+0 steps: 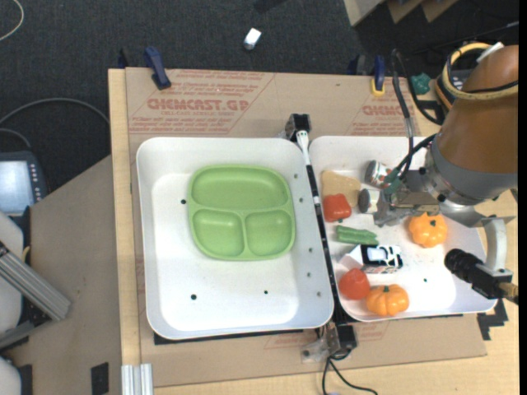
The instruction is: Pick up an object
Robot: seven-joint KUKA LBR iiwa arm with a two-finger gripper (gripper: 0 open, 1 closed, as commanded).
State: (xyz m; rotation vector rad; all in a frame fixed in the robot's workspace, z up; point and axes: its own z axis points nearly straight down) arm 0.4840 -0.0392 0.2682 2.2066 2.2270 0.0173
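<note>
Just now the gripper hangs low in the right bin, the green pepper just left below it, lengthwise across.

Arm: bulky rounded grey body, glossy orange band on top, yellow-rimmed ring just above it. Black cables run down its left side toward the wrist, one with a teal connector. Hand: small, dark grey metal with a shiny silver fitting; finger detail too small to tell
</note>
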